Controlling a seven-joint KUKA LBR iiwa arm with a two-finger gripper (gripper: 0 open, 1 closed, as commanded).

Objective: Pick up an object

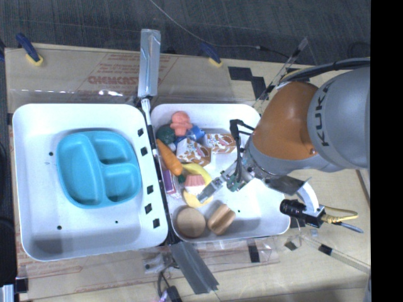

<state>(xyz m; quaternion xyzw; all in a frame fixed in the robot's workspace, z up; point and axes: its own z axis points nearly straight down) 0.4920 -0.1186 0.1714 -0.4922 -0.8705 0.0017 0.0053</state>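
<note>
The gripper (pixel 214 186) hangs low in the right bin (pixel 267 226), its jaw state indiscernible, tip touching the banana (pixel 196 184). The banana's long axis runs upper-right to lower-left. Left of the banana lies a carrot (pixel 170 158), pointing upper-left; below it two bread rolls (pixel 204 221).

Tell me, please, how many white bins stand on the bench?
2. The left bin holds a blue divided tray. The right bin holds toy foods, among them a carrot and a banana; the gripper is over it.
</note>
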